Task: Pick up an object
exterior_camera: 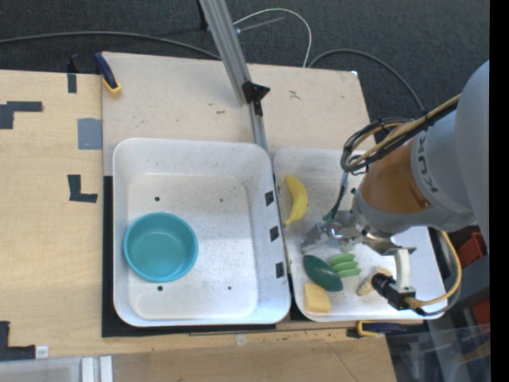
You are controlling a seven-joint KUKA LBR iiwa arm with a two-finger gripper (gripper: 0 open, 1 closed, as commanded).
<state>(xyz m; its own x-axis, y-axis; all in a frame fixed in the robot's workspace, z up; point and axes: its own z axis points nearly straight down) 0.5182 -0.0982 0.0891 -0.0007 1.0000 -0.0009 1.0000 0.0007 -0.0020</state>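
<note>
Landmark: right bin point(288, 165). Nearest its front wall lies a yellow block point(317, 298); just behind it a dark green object point(322, 272) touches a light green pea pod point(345, 263). The gripper point(322, 233) hangs just above these; whether its fingers are spread cannot be told. Farther back lies a banana point(297, 199). Left of the bin, a teal bowl point(161, 247) sits in the left bin point(127, 153).

Left bin point(131, 159) open around teal bowl point(161, 247), right bin point(318, 162) crowded near front
</note>
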